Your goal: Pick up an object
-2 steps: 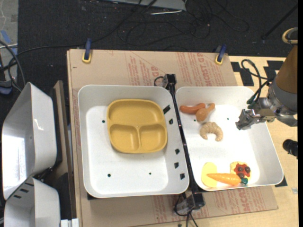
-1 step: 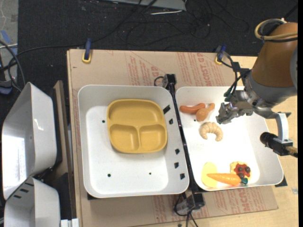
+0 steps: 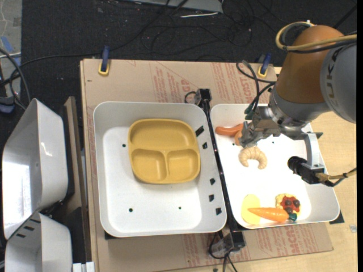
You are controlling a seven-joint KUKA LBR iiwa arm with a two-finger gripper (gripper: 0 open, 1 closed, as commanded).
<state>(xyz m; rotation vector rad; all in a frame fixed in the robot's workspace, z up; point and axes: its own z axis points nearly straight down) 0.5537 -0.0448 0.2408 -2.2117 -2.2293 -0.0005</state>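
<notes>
The gripper [image 3: 248,136] is hanging over the right bin [image 3: 272,181], sitting just above the croissant [image 3: 253,157] and right beside the orange sausage [image 3: 228,131]. Whether it is gripping anything, I cannot tell. The carrot [image 3: 268,213] is lying near the front rim, and the yellow plate [image 3: 164,151] is resting in the left bin [image 3: 153,211].

Smooth white plastic bins [image 3: 153,211], matt yellow plastic tray [image 3: 164,152], rough wooden bench [image 3: 159,78]

Right bin [image 3: 272,183]: bare floor between croissant [image 3: 253,156], carrot [image 3: 269,213]. Left bin [image 3: 153,205]: yellow plate [image 3: 164,151] blocks middle.
</notes>
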